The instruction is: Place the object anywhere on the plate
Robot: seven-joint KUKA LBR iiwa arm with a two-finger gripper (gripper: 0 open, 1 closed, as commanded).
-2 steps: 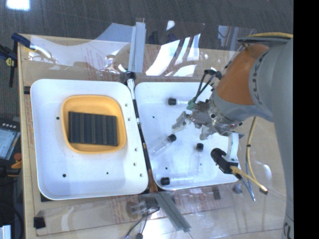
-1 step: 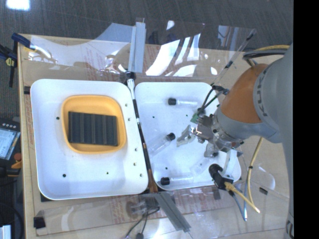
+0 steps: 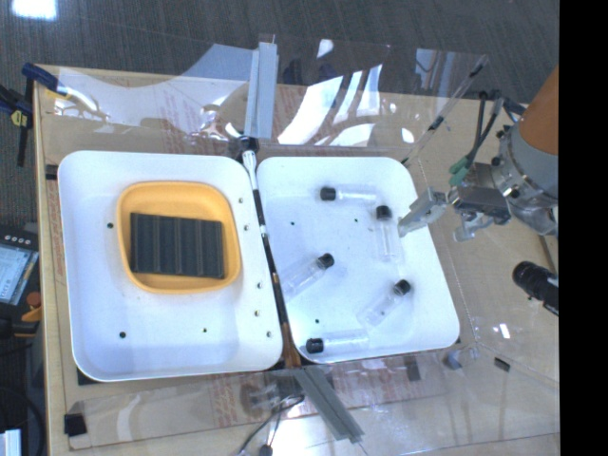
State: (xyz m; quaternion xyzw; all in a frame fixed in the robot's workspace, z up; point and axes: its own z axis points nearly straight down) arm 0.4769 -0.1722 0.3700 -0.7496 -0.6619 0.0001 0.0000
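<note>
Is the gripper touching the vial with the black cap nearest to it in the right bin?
Cannot tell. In the camera view the gripper ends beside the vial, but the clear glass hides any gap.

Both bins showing white: left bin (image 3: 85,331) w/ small dark dots, right bin (image 3: 285,188) likewise plain white. Plate (image 3: 133,207) in left bin looking yellow-orange, w/ a dark grey ribbed panel (image 3: 178,245) at its centre, stripes running vertically. Tubes in right bin appearing clear w/ black caps, e.g. tube (image 3: 306,272) near the middle; arm (image 3: 541,112) showing orange over grey, bench (image 3: 142,112) reading pale tan.
</note>
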